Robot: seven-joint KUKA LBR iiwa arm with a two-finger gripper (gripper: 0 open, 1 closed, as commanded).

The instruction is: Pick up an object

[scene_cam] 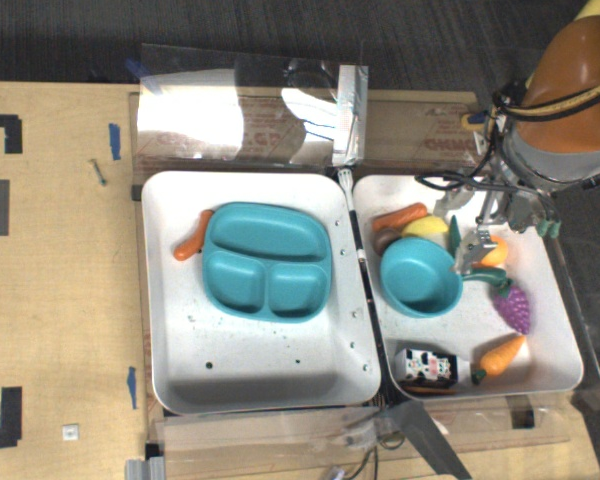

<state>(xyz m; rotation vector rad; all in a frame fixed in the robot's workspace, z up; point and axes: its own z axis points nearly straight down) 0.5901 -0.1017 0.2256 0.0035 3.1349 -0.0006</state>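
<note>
My gripper (474, 251) hangs low in the right bin (560, 313), just right of a teal bowl (418, 277). A small orange toy with a green stem (493, 260) lies right against the gripper on its right side. Behind the bowl sit a yellow lemon (426, 228) and an orange sausage (400, 217). Purple grapes (515, 308), a carrot (502, 355) and a black-and-white bottle (430, 367) lie toward the front of this bin. I cannot see anything held.
The left bin (170, 348) holds a teal divided plate (266, 259) with an orange sausage (191, 236) at its left. The grey arm with its orange band (570, 68) and cables comes in from the upper right. A clear plastic sheet (250, 118) lies behind the bins.
</note>
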